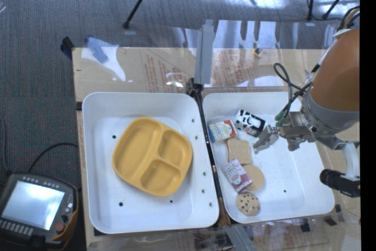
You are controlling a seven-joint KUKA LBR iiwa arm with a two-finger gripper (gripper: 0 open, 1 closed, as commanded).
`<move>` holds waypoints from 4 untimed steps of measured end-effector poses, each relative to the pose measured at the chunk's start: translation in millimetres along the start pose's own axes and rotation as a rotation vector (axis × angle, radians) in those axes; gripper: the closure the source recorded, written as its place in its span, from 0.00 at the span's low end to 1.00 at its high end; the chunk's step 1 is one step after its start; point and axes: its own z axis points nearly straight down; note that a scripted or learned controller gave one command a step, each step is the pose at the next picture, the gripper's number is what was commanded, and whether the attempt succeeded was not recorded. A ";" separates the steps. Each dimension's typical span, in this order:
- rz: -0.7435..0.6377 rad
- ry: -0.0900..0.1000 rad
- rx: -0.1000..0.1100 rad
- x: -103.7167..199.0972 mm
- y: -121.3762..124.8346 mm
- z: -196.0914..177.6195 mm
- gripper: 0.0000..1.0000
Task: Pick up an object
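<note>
My gripper (264,139) hangs over the right bin (305,197), near its middle, reaching in from the right. Just left of it lie a black-and-white packet (251,121) and a flat beige slice (239,150). A small green and orange packet (221,130) lies further left by the bin wall. Toward the front are a pink and white packet (235,175), a round beige disc (255,177) and a chocolate-chip cookie (248,203). Nothing shows in the gripper's hold.
A yellow divided plate (153,156) lies in the left bin (100,208). The right half of the right bin is bare white floor. A grey upright post (203,56) stands behind the seam between the bins. A teach pendant (36,206) rests at the lower left.
</note>
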 end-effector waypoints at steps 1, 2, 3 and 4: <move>-0.025 0.002 0.008 -64.1 -26.9 95.5 0.00; 0.150 -0.003 -0.008 -24.7 1.5 177.4 0.00; 0.156 0.001 0.000 -24.6 -0.2 170.8 1.00; 0.090 0.001 -0.011 33.8 48.6 76.8 1.00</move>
